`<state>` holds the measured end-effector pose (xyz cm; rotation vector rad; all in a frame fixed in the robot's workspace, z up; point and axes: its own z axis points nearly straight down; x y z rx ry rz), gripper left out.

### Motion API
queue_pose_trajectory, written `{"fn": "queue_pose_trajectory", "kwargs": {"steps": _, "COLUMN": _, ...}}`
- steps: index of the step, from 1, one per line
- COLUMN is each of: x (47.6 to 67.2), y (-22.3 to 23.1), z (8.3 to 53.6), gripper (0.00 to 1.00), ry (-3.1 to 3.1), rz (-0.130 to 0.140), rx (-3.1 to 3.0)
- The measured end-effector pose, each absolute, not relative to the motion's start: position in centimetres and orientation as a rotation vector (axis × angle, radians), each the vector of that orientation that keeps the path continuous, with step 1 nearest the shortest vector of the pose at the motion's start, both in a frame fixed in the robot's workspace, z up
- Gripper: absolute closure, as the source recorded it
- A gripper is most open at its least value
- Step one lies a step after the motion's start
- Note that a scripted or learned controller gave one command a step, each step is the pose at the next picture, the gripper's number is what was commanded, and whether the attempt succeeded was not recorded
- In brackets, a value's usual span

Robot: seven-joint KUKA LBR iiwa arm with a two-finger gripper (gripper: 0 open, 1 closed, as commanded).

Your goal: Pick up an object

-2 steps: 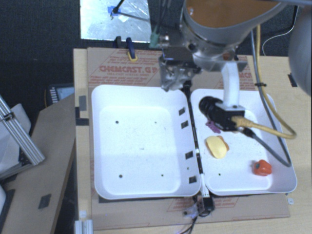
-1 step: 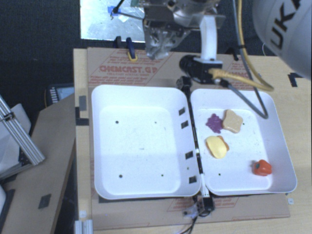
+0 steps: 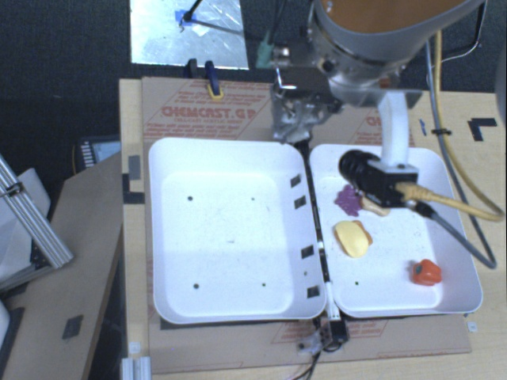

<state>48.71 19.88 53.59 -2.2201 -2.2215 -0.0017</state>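
objects: purple piece, yellow piece, red piece lay in right bin, nearer the camera than claw | claw: hung over the bins' far rims, grip could not be told | surface: printed board under both bins | room: foil sheet beyond claw | left bin alongside

You're at a robotics lab bench: a grey-and-orange industrial arm hangs over a white left bin and right bin set on a brown sheet printed CHEMCAST, with a clamp at its far edge, aluminium framing at the left and loose wires at the near edge.
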Motion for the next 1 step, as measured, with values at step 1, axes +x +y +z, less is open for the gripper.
{"fn": "queue_pose_trajectory", "kwargs": {"steps": 1, "x": 49.05, "y": 22.42, "z": 53.49, "gripper": 1.0, "ry": -2.228, "rz": -0.004, "rx": -2.214}}
